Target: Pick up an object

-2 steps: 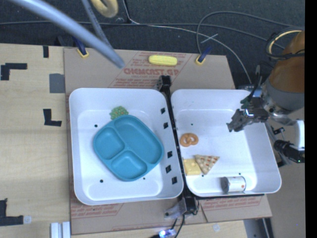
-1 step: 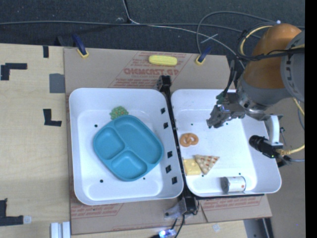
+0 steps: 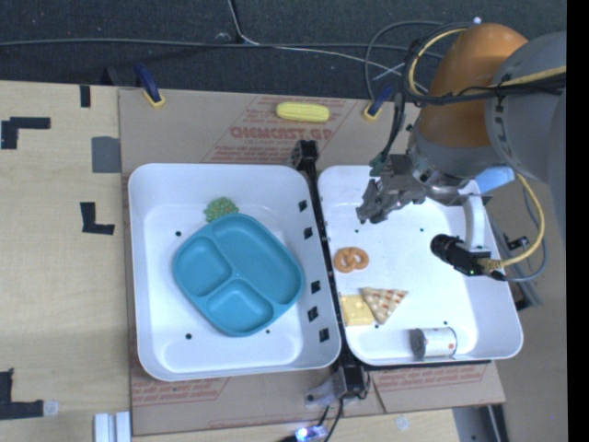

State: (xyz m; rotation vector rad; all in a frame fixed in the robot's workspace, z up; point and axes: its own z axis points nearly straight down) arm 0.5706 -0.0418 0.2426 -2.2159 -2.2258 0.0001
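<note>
The hand [image 3: 372, 208] hangs over the right bin's [image 3: 488, 343] upper left part; whether it is open or closed cannot be told. Just below it lies a pretzel [image 3: 350, 260], with a pizza slice [image 3: 384, 300] and a can [image 3: 433, 343] farther below.

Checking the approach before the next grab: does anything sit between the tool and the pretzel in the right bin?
Nothing visible does. The tool hangs over the upper left of the right bin, and the pretzel lies just below it in the view, with bare white floor between. The pizza slice and cheese lie beyond the pretzel.
</note>
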